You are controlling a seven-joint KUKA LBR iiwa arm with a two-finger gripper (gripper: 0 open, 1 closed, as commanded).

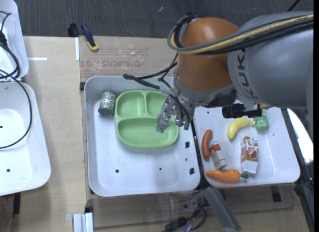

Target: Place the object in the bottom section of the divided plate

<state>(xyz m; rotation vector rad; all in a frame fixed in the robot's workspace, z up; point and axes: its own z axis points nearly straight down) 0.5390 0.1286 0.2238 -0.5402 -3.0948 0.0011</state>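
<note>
A green divided plate [121, 126] lies in the left bin [134, 176], with two small sections at the back and one wide section at the front. My gripper [171, 116] hangs over the plate's right side, above the right end of the wide front section. I see no object clearly in it. A small patterned can [106, 102] stands just left of the plate. The arm's orange band hides the bin's far right corner.
The right bin [279, 173] holds a banana [239, 126], a green piece [261, 122], a red sausage [206, 142], a small bottle [218, 156], a carton [249, 155] and a carrot [224, 176]. The bins' shared wall runs just right of the plate.
</note>
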